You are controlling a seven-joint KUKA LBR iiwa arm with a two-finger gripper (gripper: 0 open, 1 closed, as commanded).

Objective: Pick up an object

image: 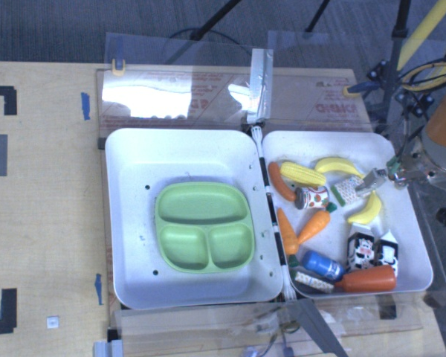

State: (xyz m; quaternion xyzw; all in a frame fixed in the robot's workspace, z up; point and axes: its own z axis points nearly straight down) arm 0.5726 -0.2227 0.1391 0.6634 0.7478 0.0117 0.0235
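- The right bin (417,226) is packed. At its near edge a long red-orange toy (367,279) lies against a blue can (320,263) and a black-and-white carton (372,251). If the tool goes for one of these, it may bump the next one and push both away.
- The blue can is round. It may roll off if the tool only taps it.
- A little farther back, two orange carrots (310,227) sit close by the wall between the bins. The tool may hit that wall if it reaches for them.
- A yellow banana (369,209) lies just beside the tool (366,181). Its curved, smooth skin may slip out of a weak grab.
- The tool is low over the right bin, very close to a small green-and-white block (347,190). It is too small and blurry to tell whether the tool is clenched, let go, or grabbing something. If it closes a bit to one side, it may catch only a corner and the block may pop out.
- Farther back, a yellow corn cob (302,173) and a second banana (337,166) lie near each other. The tool may pinch both and drop both.
- All the things to pick are in the right bin. The left bin (126,199) has a green plate (204,225), which is wide and flat and hard to grab.
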